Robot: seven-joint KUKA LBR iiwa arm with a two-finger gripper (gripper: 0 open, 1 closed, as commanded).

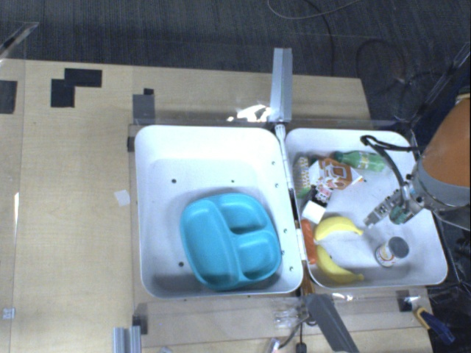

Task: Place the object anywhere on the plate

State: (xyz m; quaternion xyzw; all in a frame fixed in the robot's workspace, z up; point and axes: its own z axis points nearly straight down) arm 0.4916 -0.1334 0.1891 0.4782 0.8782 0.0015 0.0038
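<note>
The pincer (384,212) hangs over the right bin (434,259); I can't tell its state. Just left of it lies the banana (335,248). The blue plate (230,239), with 3 compartments, sits farther left.

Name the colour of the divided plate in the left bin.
Light blue plate, clearest in the camera view.

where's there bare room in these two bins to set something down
Most room is in the left bin: bare white floor behind and left of the blue plate, whose three compartments hold nothing. The right bin is crowded: banana, green bottle and packets fill its left and back, with the gripper over its middle. A small bare patch lies at its near-right corner.
</note>
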